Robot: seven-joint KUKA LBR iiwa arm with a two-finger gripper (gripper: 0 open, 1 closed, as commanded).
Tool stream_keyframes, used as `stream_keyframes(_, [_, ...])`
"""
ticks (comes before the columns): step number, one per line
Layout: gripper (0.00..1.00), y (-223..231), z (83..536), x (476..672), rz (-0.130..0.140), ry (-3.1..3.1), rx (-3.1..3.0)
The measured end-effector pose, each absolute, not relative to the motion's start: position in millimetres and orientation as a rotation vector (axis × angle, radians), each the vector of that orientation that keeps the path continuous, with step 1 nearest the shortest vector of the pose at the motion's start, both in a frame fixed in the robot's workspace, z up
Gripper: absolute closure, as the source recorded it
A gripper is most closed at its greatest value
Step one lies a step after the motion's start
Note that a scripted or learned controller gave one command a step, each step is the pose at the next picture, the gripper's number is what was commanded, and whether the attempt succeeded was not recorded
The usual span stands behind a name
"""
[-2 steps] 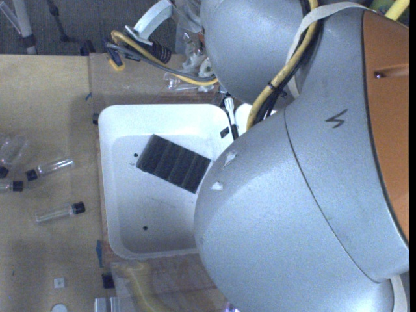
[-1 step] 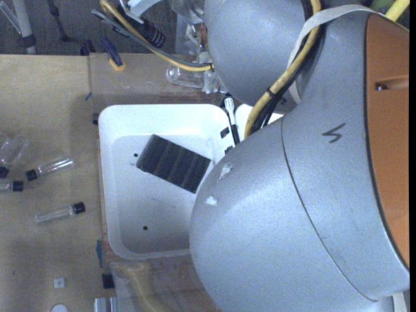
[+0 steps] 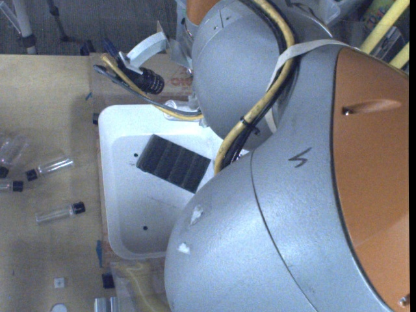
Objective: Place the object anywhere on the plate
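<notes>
Where the arm (image 3: 292,174) looms, white bin (image 3: 117,174) rim mostly covered; end effector state untellable

A dark ribbed rectangular plate (image 3: 174,164) lies flat in the white bin (image 3: 110,174).

Bench (image 3: 45,96) with white bin (image 3: 107,174), vials (image 3: 55,166)

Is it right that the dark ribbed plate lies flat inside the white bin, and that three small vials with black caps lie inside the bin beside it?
Not quite. The dark ribbed plate does lie in the white bin, but the camera view shows the vials outside it, on the bench to its left.
</notes>
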State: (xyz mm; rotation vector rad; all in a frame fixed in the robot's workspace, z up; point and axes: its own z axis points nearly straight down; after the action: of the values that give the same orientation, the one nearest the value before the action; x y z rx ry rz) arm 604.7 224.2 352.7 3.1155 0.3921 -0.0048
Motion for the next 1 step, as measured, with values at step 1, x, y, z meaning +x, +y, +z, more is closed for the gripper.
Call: stream_keyframes(1, [1.00,225.4,352.3,587.5,-0.011,0.913,3.006])
